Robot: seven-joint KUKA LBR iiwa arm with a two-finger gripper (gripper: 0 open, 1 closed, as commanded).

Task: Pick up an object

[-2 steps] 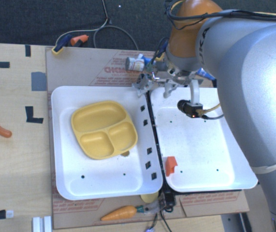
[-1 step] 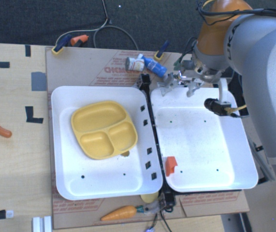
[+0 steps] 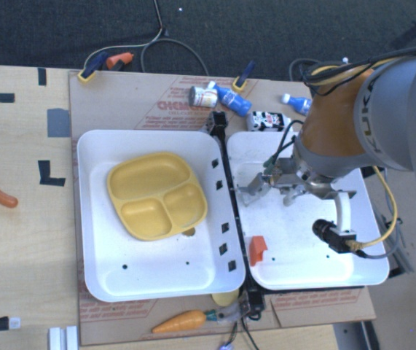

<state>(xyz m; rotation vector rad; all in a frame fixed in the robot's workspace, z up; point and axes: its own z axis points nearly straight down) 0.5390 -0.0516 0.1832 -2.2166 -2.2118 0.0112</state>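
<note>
Below the end effector (image 3: pixel 267 189), orange block (image 3: pixel 257 249).

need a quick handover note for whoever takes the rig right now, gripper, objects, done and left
Gripper: low inside the right white bin, near its left wall; whether it is open or shut cannot be told, and nothing is seen held in it.
Objects: small orange block lies in the right bin's lower left corner, apart from the gripper. Yellow three-compartment plastic plate lies in the left white bin.
Done: no pick visible yet.
Left: grasp and lift an object; the orange block looks nearest.
</note>
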